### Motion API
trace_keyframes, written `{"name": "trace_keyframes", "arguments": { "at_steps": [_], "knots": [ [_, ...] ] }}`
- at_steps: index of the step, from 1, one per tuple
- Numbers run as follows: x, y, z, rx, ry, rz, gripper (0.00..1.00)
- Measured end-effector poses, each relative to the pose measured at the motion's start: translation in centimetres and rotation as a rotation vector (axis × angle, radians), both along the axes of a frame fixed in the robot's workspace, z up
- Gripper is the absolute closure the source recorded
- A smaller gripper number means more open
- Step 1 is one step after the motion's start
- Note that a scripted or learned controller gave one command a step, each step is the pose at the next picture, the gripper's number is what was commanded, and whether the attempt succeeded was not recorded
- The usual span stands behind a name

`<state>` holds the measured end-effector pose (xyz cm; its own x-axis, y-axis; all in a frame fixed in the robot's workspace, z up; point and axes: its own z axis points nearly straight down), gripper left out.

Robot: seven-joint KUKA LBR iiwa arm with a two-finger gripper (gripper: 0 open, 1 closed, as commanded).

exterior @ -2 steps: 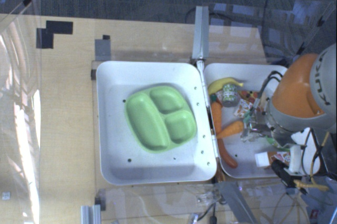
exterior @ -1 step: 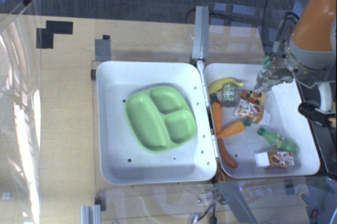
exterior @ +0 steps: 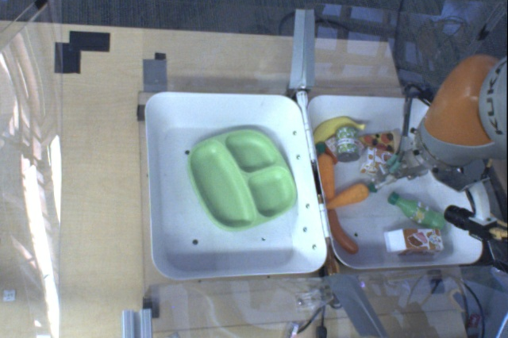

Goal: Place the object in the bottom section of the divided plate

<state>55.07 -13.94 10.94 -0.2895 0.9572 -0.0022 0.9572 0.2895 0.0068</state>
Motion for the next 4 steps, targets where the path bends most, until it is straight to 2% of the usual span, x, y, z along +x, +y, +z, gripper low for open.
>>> {"name": "trace_keyframes", "arguments": {
  "at_steps": [1,2,3,4],
  "knots": [
    [-4.3,1.2,3.5,0.0,0.002,-0.052,1.0],
    [-3.0,2.0,-0.4,0.0,0.003,0.095,1.0],
    [-6.2,-4.0,8.3,-0.001,0.001,-0.05,1.0],
    [-5.7,-6.2,0.2,-0.008,-0.015,0.143,1.0]
  ]
}}
